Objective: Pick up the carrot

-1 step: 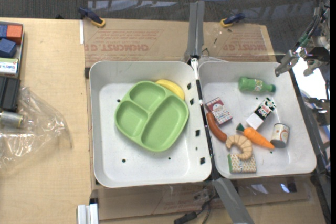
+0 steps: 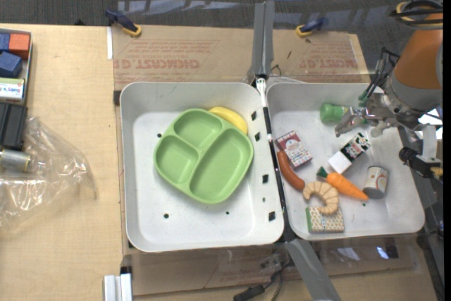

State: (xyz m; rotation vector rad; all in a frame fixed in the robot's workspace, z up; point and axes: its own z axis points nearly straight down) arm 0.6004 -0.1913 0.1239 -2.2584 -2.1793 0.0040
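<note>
Orange carrot (image 2: 345, 185), green at its left tip, is lying tilted in the right bin (image 2: 416, 222), toward that bin's lower middle, free of the gripper and well below it.

Items lying around it in the right bin:
- a shrimp-shaped toy (image 2: 323, 197) is curling just below and left of the carrot, touching or nearly touching it;
- a flat patterned packet (image 2: 325, 221) is sitting under the shrimp toy, near the bin's front wall;
- a red-brown sausage (image 2: 289, 170) is lying along the left side;
- a small red carton (image 2: 294, 149) is resting just above the sausage;
- a black-and-white carton (image 2: 350, 152) is lying tilted just above the carrot;
- a small grey can (image 2: 376, 181) is lying just right of the carrot;
- a green object (image 2: 334, 112) is sitting near the upper wall.

Grey arm (image 2: 416, 74) with its orange band is reaching in from the right; the gripper (image 2: 363, 120) is hovering over the upper right of the bin, above the black-and-white carton. Whether it is clenched or released I cannot tell.

Left bin (image 2: 134, 222) is holding a green divided plate (image 2: 204, 155), with a yellow item (image 2: 234, 118) showing behind the plate's upper edge.
</note>
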